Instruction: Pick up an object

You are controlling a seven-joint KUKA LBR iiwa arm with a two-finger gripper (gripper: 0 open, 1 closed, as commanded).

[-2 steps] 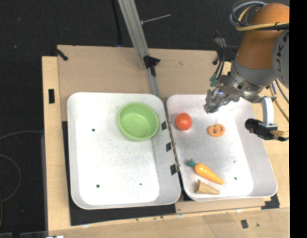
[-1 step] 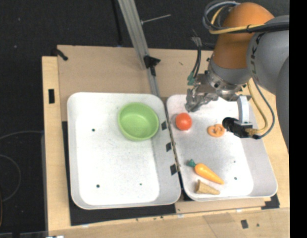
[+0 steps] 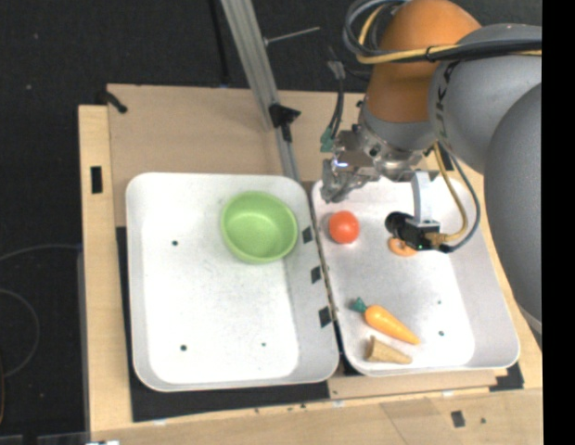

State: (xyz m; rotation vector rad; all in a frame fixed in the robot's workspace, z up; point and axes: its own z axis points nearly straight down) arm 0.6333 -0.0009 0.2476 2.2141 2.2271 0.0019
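The green plastic bowl [image 3: 260,227] sits in the left shallow white bin [image 3: 167,341]. Right of that bowl, the right white bin [image 3: 473,332] holds a red-orange ball [image 3: 342,227], with an orange toy carrot [image 3: 388,321] and a tan cone-shaped wafer [image 3: 387,350] nearer the front.

No text, label or number can be read — not on anything in view.
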